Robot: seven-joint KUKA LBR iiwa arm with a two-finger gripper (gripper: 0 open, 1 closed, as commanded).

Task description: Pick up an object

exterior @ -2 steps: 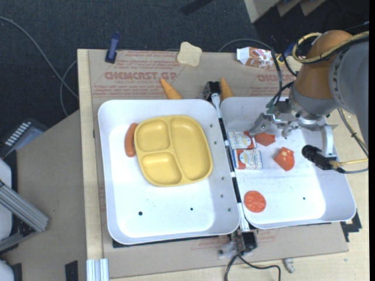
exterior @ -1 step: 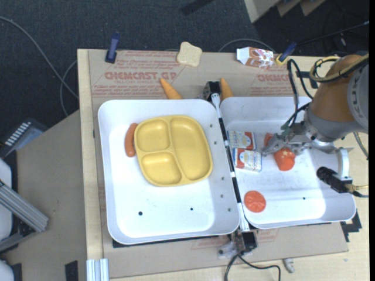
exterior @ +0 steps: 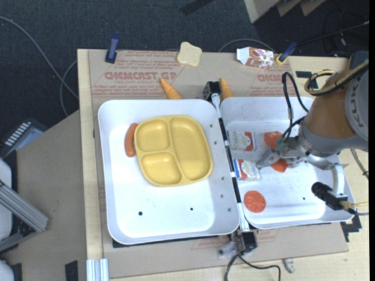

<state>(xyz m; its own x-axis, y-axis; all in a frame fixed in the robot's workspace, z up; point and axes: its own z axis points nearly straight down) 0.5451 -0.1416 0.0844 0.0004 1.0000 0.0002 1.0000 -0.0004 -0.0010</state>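
My hand hangs low in the right white plastic bin; whether it is spread or pressed together I cannot tell. A small orange-red piece lies just beside it, another orange piece just behind. Two small white printed cartons sit on its far side, toward the bin's dividing edge. The flat red round disc lies nearer the front rim, with bare floor alongside. Beyond the divide, a yellow compartment tray sits in the left white bin.
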